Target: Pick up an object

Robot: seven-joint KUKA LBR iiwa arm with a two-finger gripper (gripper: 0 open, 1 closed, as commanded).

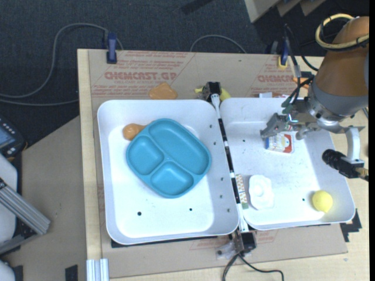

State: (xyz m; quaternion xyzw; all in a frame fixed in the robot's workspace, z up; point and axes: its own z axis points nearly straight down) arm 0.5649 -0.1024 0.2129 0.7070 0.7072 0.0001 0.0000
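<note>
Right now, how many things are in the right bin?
3: a small carton under the gripper near the bin's far side, a white piece by the near left wall, a yellow ball near right. The arm may hide more.

Left white bin point(117, 215): blue divided plastic tray point(168, 157). Right white bin point(304, 215): yellow round ball point(321, 201), small carton point(280, 143), white cup point(261, 191).

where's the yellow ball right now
The yellow ball lies in the right bin, near its front right corner in the camera view, right of the white object.
</note>
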